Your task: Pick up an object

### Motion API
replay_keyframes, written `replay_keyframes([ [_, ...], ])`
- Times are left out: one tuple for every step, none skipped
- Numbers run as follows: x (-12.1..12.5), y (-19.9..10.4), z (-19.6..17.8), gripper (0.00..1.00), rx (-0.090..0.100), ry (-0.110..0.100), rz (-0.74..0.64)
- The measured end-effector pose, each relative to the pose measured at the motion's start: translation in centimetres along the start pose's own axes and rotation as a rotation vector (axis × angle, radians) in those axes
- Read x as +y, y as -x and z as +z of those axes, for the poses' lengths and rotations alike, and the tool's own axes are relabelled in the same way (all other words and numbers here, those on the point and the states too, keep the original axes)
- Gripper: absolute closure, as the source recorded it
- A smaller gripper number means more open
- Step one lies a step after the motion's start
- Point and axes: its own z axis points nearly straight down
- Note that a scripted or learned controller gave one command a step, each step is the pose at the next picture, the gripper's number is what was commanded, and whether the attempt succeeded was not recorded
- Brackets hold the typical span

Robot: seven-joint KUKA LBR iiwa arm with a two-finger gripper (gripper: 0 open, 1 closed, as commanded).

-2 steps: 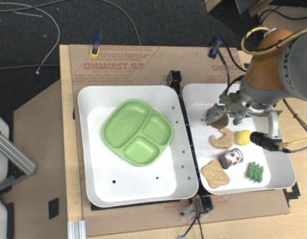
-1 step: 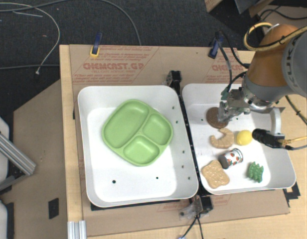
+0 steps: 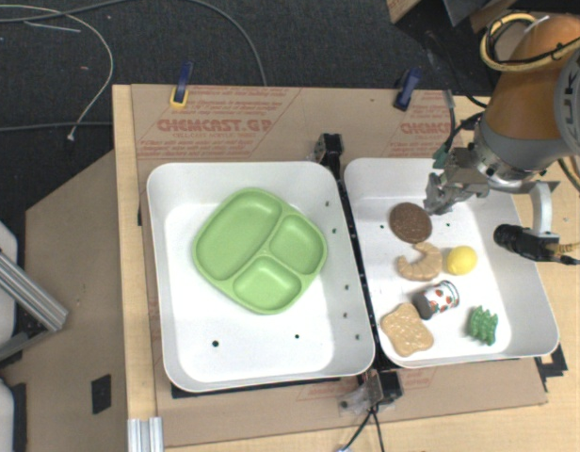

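white plastic everywhere here: two shallow bins with rounded corners sit side by side on a cardboard-covered counter (image 3: 130,252), with printed red lettering on the cardboard and a couple of blue clamps at the far edge.

left bin (image 3: 177,347) holds just one thing, a smooth pale-green divided plate (image 3: 260,250) with three compartments, lying flat and turned at an angle.

right bin (image 3: 525,318) has the small stuff. a round flat brown cookie (image 3: 410,222) sits toward the far end. just below it is a tan curved piece (image 3: 419,264), kind of crescent shaped, looks like a toy pastry. right beside that is a little yellow lemon-ish ball (image 3: 460,261). closer to the near edge there's a small can-shaped thing (image 3: 437,299) in red, white and dark, lying tilted, then a square-ish slice of toast (image 3: 406,330) with a bumpy tan surface, and a knobbly green thing (image 3: 481,325) off to the right.

the gripper (image 3: 442,194) hangs over the far end of the right bin, just beside the cookie's upper right edge. can't tell how its jaws stand from this angle, and nothing visible is in it.
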Motion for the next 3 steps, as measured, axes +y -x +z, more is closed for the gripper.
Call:
replay_keyframes([
  [-0.7,-0.1,-4.7,1.00,0.001,-0.001,0.000],
  [-0.6,-0.1,-6.6,1.00,0.001,-0.002,0.000],
  [-1.9,-5.6,-5.3,1.00,0.002,-0.007,-0.001],
])
